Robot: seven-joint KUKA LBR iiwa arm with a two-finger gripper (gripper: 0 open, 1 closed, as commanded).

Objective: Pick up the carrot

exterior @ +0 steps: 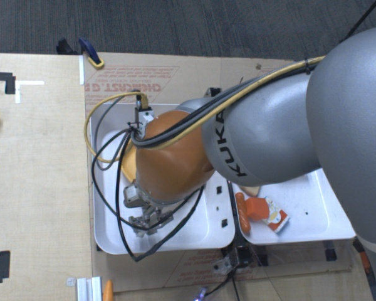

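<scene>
The carrot lies in the right bin against its left wall, a slim orange-red stick, its upper end tucked under the arm. An orange and white packet touches its right side. The hand hangs over the left bin, well apart from it; I cannot tell its opening.

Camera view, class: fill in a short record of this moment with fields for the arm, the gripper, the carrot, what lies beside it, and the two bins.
arm: grey arm with orange band, reaching in from the right over the left bin
gripper: gripper low in the left bin; finger state unclear
carrot: carrot, orange, at the left edge of the right bin, apart from the gripper
beside carrot: red and white packet, touching or nearly so
cables: black and yellow cables looping over the left bin
</scene>
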